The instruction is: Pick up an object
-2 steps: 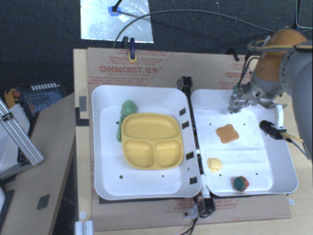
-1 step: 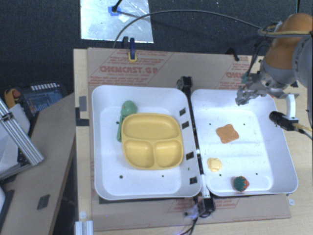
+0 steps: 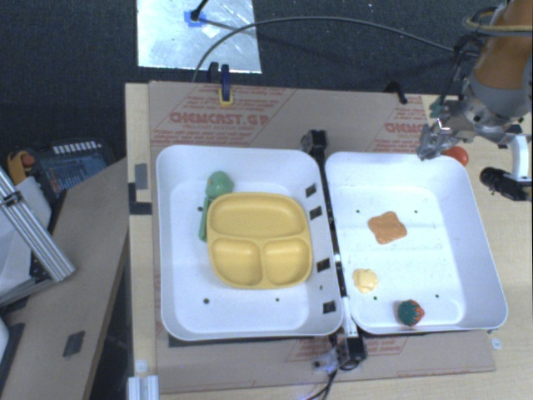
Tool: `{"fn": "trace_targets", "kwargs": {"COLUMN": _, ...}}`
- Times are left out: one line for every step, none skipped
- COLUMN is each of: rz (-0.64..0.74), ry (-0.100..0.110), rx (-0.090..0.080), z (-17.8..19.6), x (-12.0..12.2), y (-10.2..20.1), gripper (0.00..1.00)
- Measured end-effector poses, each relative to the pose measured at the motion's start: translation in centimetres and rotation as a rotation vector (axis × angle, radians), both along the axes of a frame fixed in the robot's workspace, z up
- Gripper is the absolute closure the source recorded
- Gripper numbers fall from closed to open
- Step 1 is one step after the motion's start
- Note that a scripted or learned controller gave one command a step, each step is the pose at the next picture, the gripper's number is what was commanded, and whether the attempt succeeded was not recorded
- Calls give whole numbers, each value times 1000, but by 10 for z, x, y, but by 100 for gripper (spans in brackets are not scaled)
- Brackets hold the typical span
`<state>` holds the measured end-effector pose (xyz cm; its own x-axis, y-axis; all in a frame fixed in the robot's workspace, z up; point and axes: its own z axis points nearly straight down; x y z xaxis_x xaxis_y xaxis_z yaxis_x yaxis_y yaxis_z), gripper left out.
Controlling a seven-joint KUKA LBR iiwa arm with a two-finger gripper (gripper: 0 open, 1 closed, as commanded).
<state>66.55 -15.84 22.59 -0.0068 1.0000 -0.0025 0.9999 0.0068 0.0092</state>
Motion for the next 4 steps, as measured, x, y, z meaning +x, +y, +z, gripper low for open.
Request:
{"fn": "trace_targets", "kwargs": {"rz": -5, "ry": 1, "rx": 0, "z": 55, "x": -5, "y": -8, "gripper": 100}}
{"fn": "trace_targets", "kwargs": {"rz": 4, "ry": 6, "rx": 4, "z": 55, "x": -6, "y": 53, "gripper": 100}}
{"fn": "trace_targets", "kwargs": {"rz": 2, "ry": 9, "rx": 4, "z": 40, "x": -16, "y": 100, "gripper": 100}}
{"fn": "trace_targets", "kwargs": {"rz": 2, "ry": 8, "rx": 4, "z": 28, "x": -19, "y": 144, "gripper": 100}}
